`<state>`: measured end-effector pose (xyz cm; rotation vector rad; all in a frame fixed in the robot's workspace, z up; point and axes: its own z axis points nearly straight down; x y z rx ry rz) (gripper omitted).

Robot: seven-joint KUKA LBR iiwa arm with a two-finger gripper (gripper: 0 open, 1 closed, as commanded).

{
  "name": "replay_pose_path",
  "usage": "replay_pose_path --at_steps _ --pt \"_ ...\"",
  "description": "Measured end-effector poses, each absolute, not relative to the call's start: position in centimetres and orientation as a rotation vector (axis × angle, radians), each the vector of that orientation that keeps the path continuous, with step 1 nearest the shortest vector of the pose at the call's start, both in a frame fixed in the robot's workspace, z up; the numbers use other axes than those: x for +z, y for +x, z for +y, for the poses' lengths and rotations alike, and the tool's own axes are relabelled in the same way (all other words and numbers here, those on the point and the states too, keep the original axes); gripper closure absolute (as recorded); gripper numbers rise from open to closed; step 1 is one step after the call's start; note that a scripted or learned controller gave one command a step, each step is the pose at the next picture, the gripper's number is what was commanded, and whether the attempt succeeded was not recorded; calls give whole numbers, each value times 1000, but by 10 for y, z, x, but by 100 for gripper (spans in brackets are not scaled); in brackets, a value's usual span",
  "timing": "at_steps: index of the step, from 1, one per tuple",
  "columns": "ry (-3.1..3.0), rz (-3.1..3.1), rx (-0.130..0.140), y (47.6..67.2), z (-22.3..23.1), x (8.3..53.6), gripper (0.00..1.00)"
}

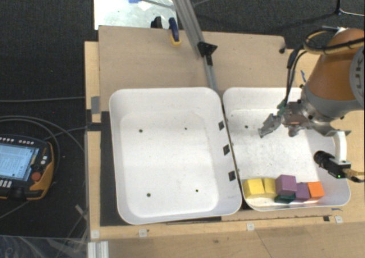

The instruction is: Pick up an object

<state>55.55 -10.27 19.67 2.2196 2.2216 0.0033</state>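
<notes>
The blocks sit in a row along the near wall of the right bin [342, 194]: yellow block [254, 187], purple block [286, 183] on a dark green block [284, 197], then an orange block [316, 189]. The row's long axis runs left-right. The gripper [280, 126] hangs well apart from them, up over the bin's middle, fingers spread and holding nothing. The left bin [171, 154] is beside it.

Two white bins: left bin [165, 154], right bin [268, 148], faint dark speckling. Yellow blocks [259, 187], purple block [286, 183], smaller purple block [302, 191], orange block [316, 189], dark green block [284, 197]. Grey arm [336, 74] with orange band. Tan wooden bench [137, 57]. Black-orange pendant [23, 166], blue screen. Dark carpet [45, 35].
</notes>
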Motion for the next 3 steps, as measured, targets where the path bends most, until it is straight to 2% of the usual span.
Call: replay_pose_path --at_steps 1,2,3 --pt "2227 2226 -6 507 -89 94 0" --pt "2220 2213 3 485 -125 158 0" --pt "2204 2227 12 510 -82 254 0"
